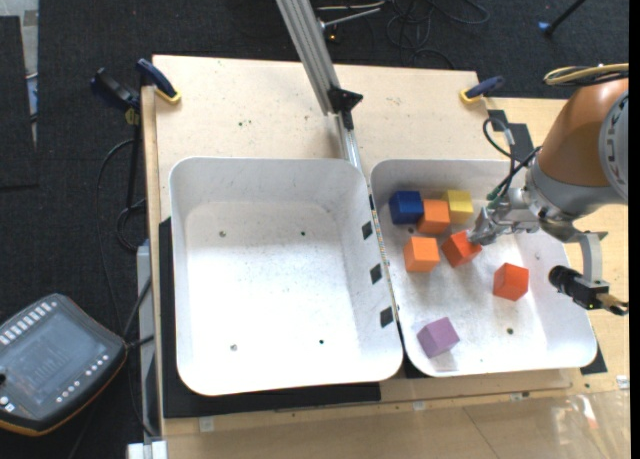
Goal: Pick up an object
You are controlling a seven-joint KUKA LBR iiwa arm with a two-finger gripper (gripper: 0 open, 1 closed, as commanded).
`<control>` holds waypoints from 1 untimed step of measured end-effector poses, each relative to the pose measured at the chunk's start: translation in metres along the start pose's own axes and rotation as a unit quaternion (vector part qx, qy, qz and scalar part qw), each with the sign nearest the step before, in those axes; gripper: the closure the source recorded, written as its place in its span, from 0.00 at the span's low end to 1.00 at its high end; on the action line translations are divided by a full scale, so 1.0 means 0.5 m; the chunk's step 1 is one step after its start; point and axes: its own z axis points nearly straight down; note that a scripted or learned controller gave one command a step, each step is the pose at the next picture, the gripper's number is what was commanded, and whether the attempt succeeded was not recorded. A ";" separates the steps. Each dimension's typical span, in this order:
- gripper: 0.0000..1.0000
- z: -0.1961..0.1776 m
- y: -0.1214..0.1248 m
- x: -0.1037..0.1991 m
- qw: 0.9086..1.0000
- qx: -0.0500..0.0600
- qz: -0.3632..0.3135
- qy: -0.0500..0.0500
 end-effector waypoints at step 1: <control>1.00 -0.122 0.003 -0.017 1.000 0.011 0.000 0.002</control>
